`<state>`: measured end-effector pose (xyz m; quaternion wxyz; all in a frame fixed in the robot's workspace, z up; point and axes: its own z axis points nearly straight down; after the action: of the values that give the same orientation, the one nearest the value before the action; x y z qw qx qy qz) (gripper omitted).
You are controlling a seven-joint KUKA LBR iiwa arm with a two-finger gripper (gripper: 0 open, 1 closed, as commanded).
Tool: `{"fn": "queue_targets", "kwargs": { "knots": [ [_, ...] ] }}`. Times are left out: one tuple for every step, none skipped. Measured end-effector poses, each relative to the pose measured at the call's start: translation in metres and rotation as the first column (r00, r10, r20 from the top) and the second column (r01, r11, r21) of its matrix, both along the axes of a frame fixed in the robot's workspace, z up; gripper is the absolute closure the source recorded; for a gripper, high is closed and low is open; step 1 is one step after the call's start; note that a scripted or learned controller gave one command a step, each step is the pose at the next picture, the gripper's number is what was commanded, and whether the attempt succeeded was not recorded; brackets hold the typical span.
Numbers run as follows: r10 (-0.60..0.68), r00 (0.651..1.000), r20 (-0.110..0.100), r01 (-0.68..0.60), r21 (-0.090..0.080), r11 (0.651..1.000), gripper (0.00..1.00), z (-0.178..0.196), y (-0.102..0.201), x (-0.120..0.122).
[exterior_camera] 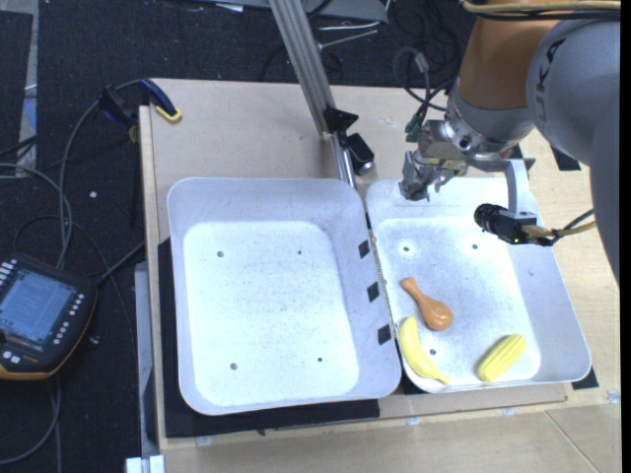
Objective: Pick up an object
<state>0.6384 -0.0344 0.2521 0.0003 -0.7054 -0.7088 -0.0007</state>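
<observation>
The pincer (416, 187) hangs over the back edge of the right bin (562, 304), near its back-left corner, and honestly its fingers are too dark and small to tell if they're apart or together; nothing visible sits between them. Three things lie toward the front of that bin: an orange drumstick-looking toy (427, 304), just in front of it a banana (417, 351) against the left wall, and a yellow corn cob (501, 356) off to the right. The left bin (197, 215) sits right beside it on the desk (246, 131).
</observation>
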Motion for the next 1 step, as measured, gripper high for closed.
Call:
{"fn": "queue_targets", "kwargs": {
  "knots": [
    [0.0,1.0,-0.002,0.0,0.0,1.0,1.0,-0.0162,0.0509,-0.011]
  ]
}}
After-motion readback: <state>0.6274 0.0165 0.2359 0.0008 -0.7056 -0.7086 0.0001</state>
